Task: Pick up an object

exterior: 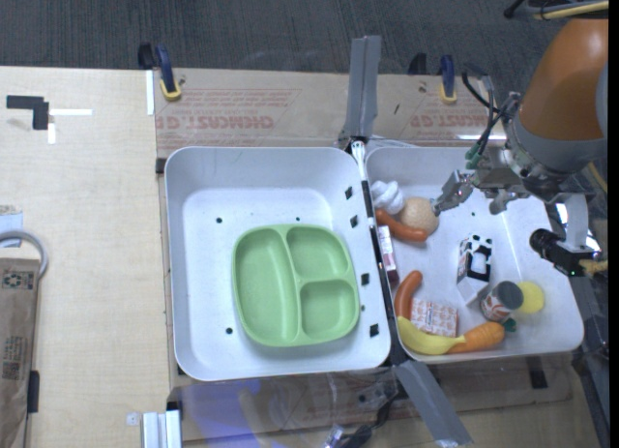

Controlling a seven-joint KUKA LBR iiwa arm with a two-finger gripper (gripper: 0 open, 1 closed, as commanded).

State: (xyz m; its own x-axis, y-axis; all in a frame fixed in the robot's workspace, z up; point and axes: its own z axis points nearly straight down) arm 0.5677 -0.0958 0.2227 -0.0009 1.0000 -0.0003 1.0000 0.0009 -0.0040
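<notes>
Tool [476, 193] hangs spread open with nothing in it, over the right bin [571, 335]. Objects crowd its 6 to 9 o'clock side; the potato [418, 213] touches the sausage [404, 231], so I'd guess a grab nudges or double-picks.

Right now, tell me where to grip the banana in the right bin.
Grip the banana at its middle, from above. It lies flat along the right bin's near edge, the wafer overlapping its upper side and the carrot touching its right end, so the left-middle seems the clearest part.

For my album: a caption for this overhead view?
Robot gripper hovers open above a bin of toy food; green plate alongside.
</notes>
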